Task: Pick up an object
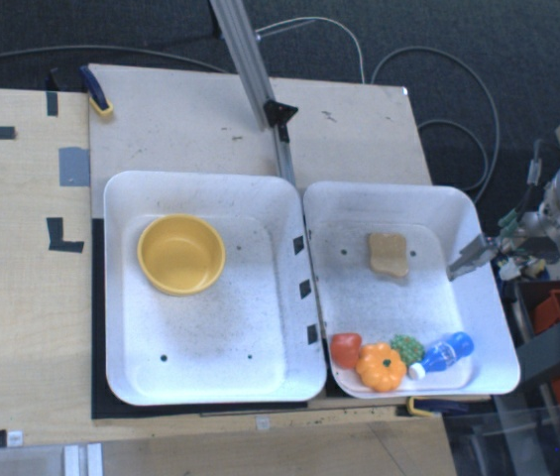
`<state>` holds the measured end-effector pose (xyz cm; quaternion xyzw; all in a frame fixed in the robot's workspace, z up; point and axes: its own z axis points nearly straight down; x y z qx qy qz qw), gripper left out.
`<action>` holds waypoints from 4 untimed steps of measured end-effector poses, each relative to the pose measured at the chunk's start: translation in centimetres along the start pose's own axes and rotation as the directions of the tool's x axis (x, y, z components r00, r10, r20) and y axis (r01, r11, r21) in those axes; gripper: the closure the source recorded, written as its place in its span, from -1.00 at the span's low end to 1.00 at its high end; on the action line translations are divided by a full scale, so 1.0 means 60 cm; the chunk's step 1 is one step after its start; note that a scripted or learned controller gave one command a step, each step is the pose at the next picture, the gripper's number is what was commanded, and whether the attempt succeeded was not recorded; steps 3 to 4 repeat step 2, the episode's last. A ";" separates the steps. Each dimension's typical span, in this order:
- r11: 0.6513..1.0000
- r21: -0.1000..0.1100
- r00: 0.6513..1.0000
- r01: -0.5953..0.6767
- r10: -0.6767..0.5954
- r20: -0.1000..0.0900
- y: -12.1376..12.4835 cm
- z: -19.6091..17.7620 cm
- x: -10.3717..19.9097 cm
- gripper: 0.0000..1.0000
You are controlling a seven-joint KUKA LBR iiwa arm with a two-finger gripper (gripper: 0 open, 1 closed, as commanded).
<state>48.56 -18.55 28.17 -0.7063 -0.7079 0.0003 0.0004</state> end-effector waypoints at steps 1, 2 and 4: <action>1.000 0.000 1.000 0.000 0.000 0.000 0.000 0.000 0.000 -1.00; 1.000 0.004 1.000 -0.001 0.001 -0.001 0.003 0.075 0.010 -1.00; 1.000 0.004 1.000 -0.001 0.001 -0.001 0.003 0.075 0.010 -1.00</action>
